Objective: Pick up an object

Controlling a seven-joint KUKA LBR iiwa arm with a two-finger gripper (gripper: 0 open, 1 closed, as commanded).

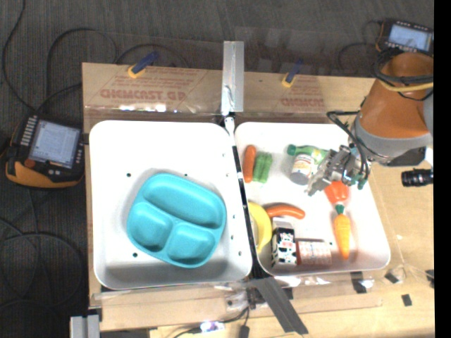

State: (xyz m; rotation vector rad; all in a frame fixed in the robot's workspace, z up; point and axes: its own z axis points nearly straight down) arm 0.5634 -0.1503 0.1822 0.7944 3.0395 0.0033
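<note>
My gripper (330,176) hangs over the right bin (377,224), near its back right part, on the grey arm with the orange band (398,97). Just left of it lies a small white bottle with a green cap (304,163). Right below it sits a red toy fruit with a green stalk (337,193), partly covered by the gripper. An orange carrot (342,234) lies in front of that. I see nothing lifted off the bin floor.
The right bin also holds an orange piece (248,162), a green piece (263,167), a banana (260,222), a sausage (285,210), a milk carton (283,247) and a red can (314,253). A blue divided plate (176,217) lies in the left bin (113,153).
</note>
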